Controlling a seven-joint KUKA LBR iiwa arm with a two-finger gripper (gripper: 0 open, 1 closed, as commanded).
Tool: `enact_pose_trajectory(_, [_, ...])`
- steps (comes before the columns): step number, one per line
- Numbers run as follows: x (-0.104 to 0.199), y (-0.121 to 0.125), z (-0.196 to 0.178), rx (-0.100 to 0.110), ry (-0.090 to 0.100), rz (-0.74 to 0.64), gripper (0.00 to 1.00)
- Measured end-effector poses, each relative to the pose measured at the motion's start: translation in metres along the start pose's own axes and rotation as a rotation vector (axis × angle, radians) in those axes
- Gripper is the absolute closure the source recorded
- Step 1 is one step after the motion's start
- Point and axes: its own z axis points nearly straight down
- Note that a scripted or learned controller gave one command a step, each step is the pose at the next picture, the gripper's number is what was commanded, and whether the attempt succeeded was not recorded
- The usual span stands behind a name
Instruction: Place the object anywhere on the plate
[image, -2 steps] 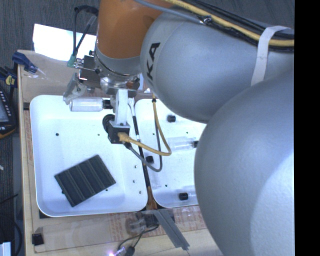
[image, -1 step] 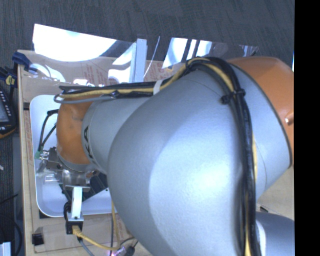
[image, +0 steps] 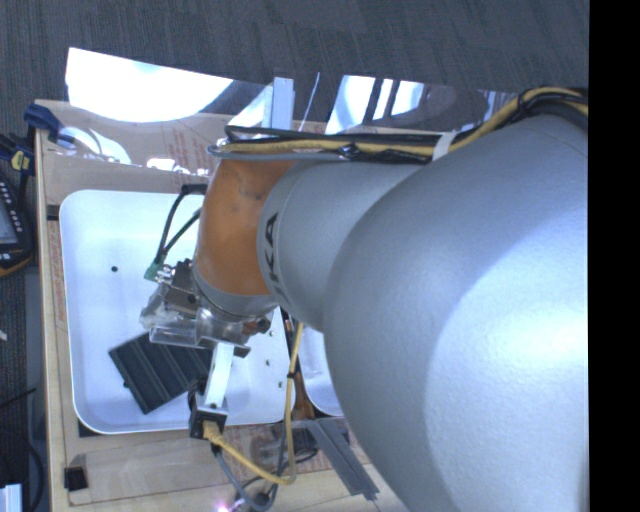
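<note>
The grey arm with its orange band (image: 235, 230) reaches over the left white bin (image: 95, 250) and covers most of the view. My gripper (image: 185, 328) hangs low over the bin's near half, its clear and metal housing facing left. Right beneath it lies a flat, dark, ribbed rectangular slab (image: 150, 375) on the bin floor, near the front left corner. The gripper's body overlaps the slab's upper right edge, and I cannot tell whether they touch. The bin's right side is hidden behind the arm.
A sliver of the right bin (image: 318, 392) shows under the arm. Yellow and black cables (image: 250, 462) loop over the wooden bench's front edge. A small dark speck (image: 114, 268) lies on the left bin's bare floor.
</note>
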Motion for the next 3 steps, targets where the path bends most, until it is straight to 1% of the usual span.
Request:
enact_pose_trajectory(1, [0.046, -0.021, 0.072, 0.006, -0.003, 0.301, 1.00])
enact_pose_trajectory(2, [0.014, -0.005, -0.042, 0.001, 0.005, 0.568, 1.00])
enact_pose_trajectory(3, [0.071, -0.015, -0.039, 0.001, 0.003, 0.502, 1.00])
